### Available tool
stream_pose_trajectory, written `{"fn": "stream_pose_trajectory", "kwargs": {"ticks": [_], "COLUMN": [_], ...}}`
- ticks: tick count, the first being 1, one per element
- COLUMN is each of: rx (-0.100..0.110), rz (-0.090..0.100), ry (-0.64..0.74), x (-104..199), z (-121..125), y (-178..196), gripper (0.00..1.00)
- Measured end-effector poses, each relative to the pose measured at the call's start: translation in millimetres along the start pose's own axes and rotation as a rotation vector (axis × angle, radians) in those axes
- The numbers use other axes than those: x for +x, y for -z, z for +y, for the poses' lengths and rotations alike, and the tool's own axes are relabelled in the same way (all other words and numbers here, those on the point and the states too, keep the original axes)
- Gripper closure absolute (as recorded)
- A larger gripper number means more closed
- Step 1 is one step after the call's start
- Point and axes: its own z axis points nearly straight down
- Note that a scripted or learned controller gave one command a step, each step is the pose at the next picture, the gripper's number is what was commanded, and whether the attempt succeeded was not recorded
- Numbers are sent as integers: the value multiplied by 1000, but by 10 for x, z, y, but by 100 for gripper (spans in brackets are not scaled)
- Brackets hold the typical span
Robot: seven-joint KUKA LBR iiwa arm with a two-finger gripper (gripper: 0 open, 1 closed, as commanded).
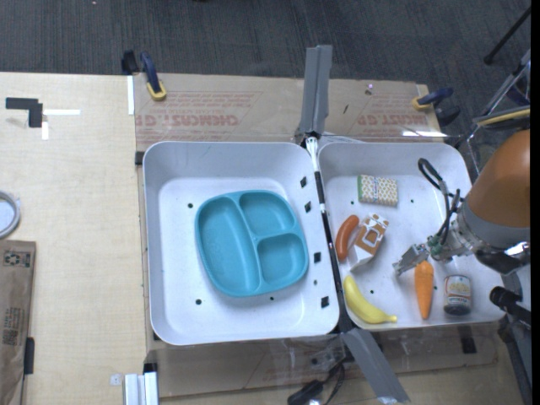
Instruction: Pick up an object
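Wooden bench (67,226) with two white bins side by side, dark carpet behind. Left bin (160,251) has a teal divided plate (251,243). Right bin (405,171) has a hot dog (346,235), small carton (369,235), checkered block (377,190), banana (366,303), carrot (423,289) and small can (457,294). Gripper (413,260) is low in right bin, just above carrot's top end; finger spread cannot tell, nothing visibly held.
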Motion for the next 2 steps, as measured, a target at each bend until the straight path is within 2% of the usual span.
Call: {"fn": "stream_pose_trajectory", "kwargs": {"ticks": [1, 2], "rx": [0, 1], "rz": [0, 0], "ry": [-4, 28], "x": [-4, 11], "z": [0, -49], "y": [86, -1], "gripper": [100, 100]}}
